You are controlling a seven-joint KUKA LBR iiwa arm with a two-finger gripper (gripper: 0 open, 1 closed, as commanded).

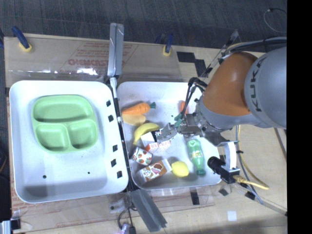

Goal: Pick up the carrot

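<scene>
Arm [253, 89] reaching in from the right, orange band above the wrist, wrist angled down and leftward over right bin [165, 89]. Gripper [168, 132] low at bin centre, just right of banana [145, 130]; whether open or shut cannot be told. Nothing seen held. Carrot [136, 109] lying on its side at upper left of right bin, near the divider, above the banana, apart from gripper. Two small cartons [148, 163], lemon [180, 168] and green bottle [196, 155] along front of same bin. Green sectioned tray [65, 123] in left bin [29, 179]. Both bins on worktop [146, 50].
</scene>
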